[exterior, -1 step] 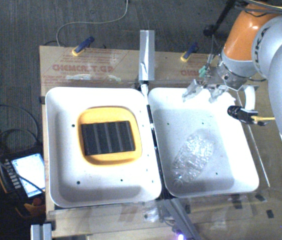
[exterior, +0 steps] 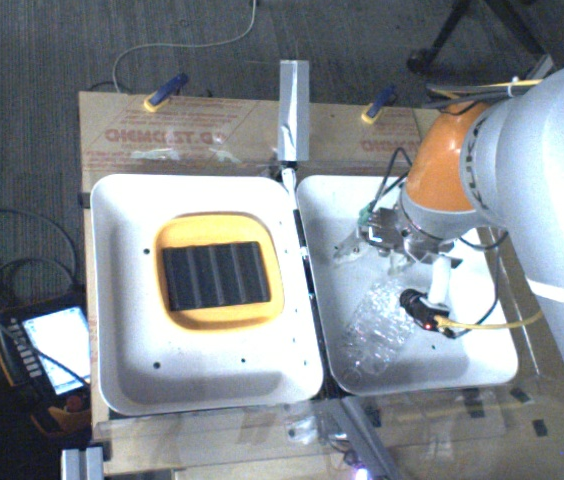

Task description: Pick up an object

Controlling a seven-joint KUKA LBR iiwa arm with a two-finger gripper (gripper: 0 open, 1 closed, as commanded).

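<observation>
While my grey arm (exterior: 537, 168) with its orange band reaches in over the right bin (exterior: 482, 368), my fingers (exterior: 402, 243) hang low above that bin's upper middle, amid a tangle of cables. From this slanted overhead angle I cannot tell whether the fingers are spread or closed, and nothing can be seen between them.

A clear, crinkled plastic bottle (exterior: 377, 328) lies on the floor of the right bin, just below and slightly left of the fingers, its body angled toward the bin's lower left. It is the one loose thing within my immediate reach. In the left bin (exterior: 112, 368), well apart from me, sits a yellow tray (exterior: 220, 273) with a dark ribbed insert, flat and centred.

By my judgement the step in hand is the approach: I am over the right bin, and no grasp has been made. The next move calls for shifting down and a little left, lining the fingers across the bottle's narrow width, and descending until they straddle it. The plastic looks thin and slick, so it may buckle or squirt sideways as the fingers close; a hold near its middle seems safest.
</observation>
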